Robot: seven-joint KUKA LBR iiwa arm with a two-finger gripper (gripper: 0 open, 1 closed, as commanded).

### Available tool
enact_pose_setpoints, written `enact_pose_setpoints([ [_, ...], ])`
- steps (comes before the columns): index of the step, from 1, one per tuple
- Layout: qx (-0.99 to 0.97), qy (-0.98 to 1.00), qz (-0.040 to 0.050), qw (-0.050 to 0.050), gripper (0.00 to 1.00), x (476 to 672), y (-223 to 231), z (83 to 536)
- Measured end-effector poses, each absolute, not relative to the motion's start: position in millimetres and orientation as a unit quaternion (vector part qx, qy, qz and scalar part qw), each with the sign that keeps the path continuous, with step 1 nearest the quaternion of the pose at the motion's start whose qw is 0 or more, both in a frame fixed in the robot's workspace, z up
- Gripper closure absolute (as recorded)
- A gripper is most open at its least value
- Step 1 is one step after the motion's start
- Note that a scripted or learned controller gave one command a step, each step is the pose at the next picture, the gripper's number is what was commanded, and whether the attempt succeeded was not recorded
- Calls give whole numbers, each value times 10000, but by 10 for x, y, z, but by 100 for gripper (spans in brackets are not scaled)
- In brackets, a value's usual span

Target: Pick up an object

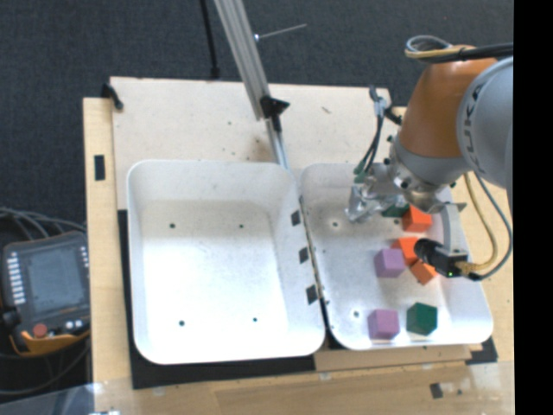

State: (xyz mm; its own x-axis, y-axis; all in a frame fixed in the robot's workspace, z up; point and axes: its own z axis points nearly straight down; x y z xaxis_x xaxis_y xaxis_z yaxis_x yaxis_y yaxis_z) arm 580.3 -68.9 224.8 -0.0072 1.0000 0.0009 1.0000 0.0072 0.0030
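Purple block [390,262] near bin's [346,322] right edge: reaching step; claw [364,201] grip cannot tell; next, lower, centre, close.

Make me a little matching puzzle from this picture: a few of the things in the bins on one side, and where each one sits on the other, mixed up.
Things:
1. green block
2. gripper
3. left bin
4. orange block nearest the arm

Places:
A. over the far part of the right bin
B. beside a purple block at the right bin's near edge
C. next to the right bin, on the side away from the arm
D. tucked just under the arm's wrist

Pairs: 1-B, 2-A, 3-C, 4-D
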Motion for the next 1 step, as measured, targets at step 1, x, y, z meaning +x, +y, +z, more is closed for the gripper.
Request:
enact_pose_setpoints([
  [1, 7046, 7096, 11, 6, 100, 6028, -256, 2194],
])
